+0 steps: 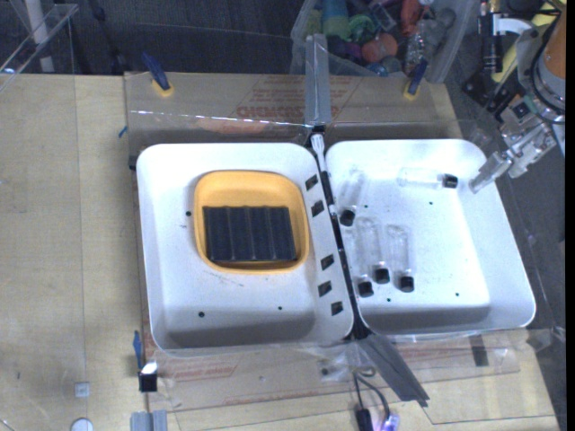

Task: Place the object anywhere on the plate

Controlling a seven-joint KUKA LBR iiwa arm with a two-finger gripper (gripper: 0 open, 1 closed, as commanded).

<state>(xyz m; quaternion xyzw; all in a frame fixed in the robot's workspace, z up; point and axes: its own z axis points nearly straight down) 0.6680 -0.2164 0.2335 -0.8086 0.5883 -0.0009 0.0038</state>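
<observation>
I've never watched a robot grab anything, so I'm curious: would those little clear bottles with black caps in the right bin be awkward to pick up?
Probably. The clear bottles look round and lie on their sides, so a nudge could roll them. Their smooth, see-through walls suggest a slippery grip. They look small and likely light, so they may skid across the right bin when pushed.

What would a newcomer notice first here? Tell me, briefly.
The yellow plate with a dark ridged block on it stands out in the left bin. In the right bin lie several clear vials with black caps. The hand hangs at that bin's far right corner.
</observation>
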